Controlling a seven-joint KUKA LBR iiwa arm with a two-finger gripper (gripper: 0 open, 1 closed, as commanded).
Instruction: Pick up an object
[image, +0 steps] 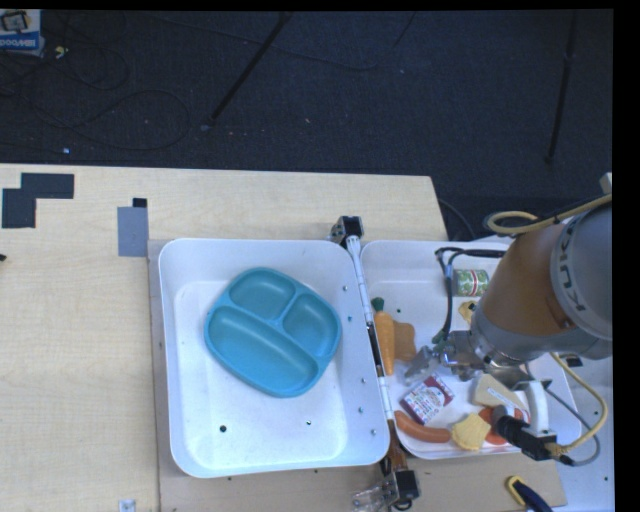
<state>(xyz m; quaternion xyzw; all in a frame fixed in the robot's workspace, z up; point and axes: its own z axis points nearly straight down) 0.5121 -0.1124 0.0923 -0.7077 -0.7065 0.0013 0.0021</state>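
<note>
The right bin (405, 252) holds several small items. A red-and-white packet (425, 402) lies near its front, with a red sausage (424, 432) and a yellow lump (469, 432) just in front of it. A pale wedge (497, 392) sits to the packet's right. An orange carrot (385, 340) lies along the bin's left wall, and a small can (470, 282) lies at the back. My gripper (438, 360) hangs low over the middle of this bin, just behind the packet. The arm hides the bin's right part.
The left bin (165, 350) carries a blue divided plate (272, 330). A black clamp (347, 228) sits at the back where the two bins meet. Cables run along the right bin's rim. Bare wooden bench (70, 350) stretches to the left.
</note>
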